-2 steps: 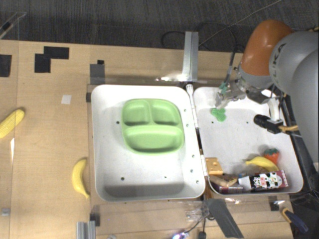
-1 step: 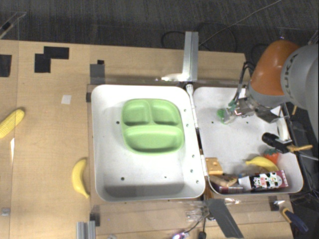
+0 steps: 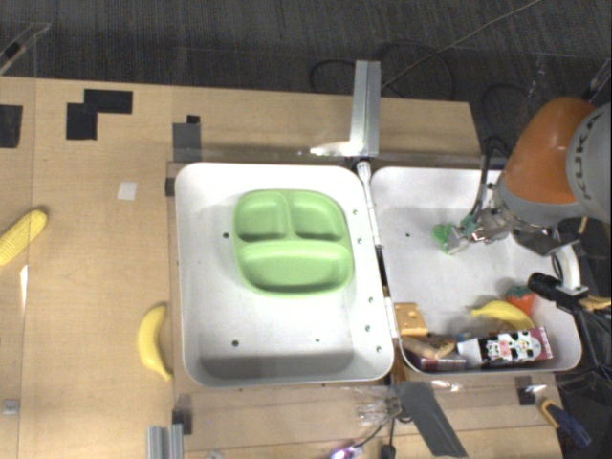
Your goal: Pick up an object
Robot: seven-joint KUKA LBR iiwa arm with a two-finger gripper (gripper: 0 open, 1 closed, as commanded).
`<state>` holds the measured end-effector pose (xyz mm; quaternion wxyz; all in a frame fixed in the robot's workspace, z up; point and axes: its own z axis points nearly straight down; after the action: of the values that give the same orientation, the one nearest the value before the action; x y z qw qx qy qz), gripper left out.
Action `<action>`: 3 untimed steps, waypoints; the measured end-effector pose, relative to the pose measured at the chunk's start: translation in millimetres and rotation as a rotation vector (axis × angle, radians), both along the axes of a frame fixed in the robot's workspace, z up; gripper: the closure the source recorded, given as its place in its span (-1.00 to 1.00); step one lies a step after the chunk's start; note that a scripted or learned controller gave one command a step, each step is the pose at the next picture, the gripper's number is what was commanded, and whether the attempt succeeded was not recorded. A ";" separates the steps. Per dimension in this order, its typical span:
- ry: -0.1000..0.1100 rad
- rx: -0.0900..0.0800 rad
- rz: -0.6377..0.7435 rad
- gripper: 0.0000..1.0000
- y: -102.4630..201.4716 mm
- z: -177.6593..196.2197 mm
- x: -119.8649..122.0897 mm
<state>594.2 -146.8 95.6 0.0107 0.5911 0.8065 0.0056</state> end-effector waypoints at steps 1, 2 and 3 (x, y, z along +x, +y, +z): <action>0.018 0.005 -0.045 1.00 62.9 109.0 56.1; 0.019 0.005 -0.046 -1.00 62.7 108.3 55.8; 0.018 0.003 0.096 -1.00 30.5 0.4 48.6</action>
<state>642.9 -116.3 96.0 0.0023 0.5518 0.8340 0.0018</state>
